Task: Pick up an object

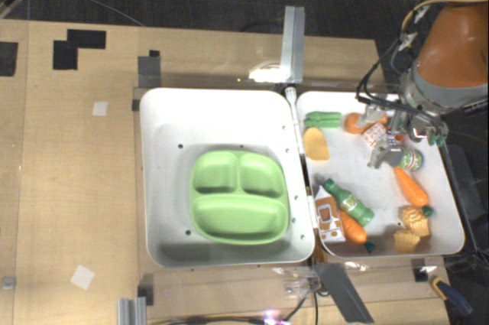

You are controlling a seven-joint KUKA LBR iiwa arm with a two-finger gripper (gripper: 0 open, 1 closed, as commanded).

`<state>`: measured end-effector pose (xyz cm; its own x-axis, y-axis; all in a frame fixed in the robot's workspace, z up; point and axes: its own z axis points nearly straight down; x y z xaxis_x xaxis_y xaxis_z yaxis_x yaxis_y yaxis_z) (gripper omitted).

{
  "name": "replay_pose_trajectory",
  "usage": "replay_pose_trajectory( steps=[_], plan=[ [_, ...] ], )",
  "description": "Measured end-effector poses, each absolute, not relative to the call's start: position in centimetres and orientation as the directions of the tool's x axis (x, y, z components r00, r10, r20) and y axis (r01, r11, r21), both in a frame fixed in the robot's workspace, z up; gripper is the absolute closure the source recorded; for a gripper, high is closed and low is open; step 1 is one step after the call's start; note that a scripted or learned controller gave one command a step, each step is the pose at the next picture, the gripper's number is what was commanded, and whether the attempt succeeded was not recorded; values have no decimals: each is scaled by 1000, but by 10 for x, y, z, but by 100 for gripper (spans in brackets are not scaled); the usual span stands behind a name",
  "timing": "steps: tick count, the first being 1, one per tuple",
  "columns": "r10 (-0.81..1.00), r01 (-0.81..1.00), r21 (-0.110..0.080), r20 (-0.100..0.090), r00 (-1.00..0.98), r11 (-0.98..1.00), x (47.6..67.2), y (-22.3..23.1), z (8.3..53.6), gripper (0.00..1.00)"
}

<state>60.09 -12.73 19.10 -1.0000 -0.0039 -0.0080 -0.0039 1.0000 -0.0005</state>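
The tabletop is pale wood with a few black patches at its far left. Two white bins sit side by side on it. The left bin holds a green tray with three compartments, lying flat near the bin's middle. The right bin holds a scatter of small toy foods.

The arm reaches in from the far right, its orange band above the grey wrist. The tool hangs low over the far part of the right bin, among the items there; whether it is open or closed I cannot tell, and nothing can be seen gripped in it.

In the right bin, a green bottle lies tilted near the left wall, with a small brown box just beside it and an orange carrot touching both on the near side. A second carrot lies to the right, just near of the tool. A yellow piece rests by the left wall, and a green pod lies just beyond it. A small orange item sits beside the tool's left side. Two tan pastry-like pieces lie in the near right corner. A small round striped item lies just right of the tool.
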Motion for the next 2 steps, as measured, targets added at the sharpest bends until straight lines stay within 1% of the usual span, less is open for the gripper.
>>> replay_pose_trajectory(
  steps=[1,2],
  plan=[
    [-46,-46,-2,-10,-999,999,554,-166,95,0],
    [-13,-13,-4,-19,-1000,1000,502,-161,91,0]
  ],
)
